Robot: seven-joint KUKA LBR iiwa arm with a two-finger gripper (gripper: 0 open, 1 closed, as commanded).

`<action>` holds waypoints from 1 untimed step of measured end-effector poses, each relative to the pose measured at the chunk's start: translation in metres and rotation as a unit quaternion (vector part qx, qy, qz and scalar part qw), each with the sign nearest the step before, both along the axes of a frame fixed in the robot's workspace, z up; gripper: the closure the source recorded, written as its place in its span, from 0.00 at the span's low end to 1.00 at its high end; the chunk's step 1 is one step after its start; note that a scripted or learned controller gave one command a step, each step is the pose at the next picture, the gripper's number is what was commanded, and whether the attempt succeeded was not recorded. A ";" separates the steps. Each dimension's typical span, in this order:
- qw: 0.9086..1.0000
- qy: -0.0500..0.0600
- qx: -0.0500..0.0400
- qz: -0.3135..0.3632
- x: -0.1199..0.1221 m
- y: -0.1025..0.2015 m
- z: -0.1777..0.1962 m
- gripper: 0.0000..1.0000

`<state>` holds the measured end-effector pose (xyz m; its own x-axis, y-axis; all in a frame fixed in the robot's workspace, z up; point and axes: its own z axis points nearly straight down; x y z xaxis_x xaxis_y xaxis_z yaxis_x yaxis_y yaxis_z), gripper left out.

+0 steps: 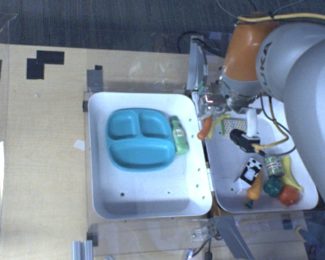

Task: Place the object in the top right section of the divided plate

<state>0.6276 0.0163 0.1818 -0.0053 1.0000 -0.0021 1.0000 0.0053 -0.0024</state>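
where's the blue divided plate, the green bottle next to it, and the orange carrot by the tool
blue divided plate (141,152), camera view, large lower section
green bottle (179,137), camera view, mid body
orange carrot (206,128), camera view, middle of its length

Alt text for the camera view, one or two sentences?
A blue divided plate sits in the left white bin with a green bottle against its right edge. The gripper hangs at the bins' shared wall by an orange carrot-like piece.

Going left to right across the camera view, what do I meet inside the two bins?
Left bin wall → blue divided plate → green bottle beside the plate's right edge → small orange carrot-like piece at the gap between the bins → black-and-white tag → yellow banana.
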 end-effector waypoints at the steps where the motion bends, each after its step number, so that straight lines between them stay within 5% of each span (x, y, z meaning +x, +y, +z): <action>1: 1.000 -0.001 0.001 0.019 0.041 0.122 -0.045 1.00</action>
<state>0.6686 0.1387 0.1371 -0.0439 0.9990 -0.0003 0.9990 0.0439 -0.0013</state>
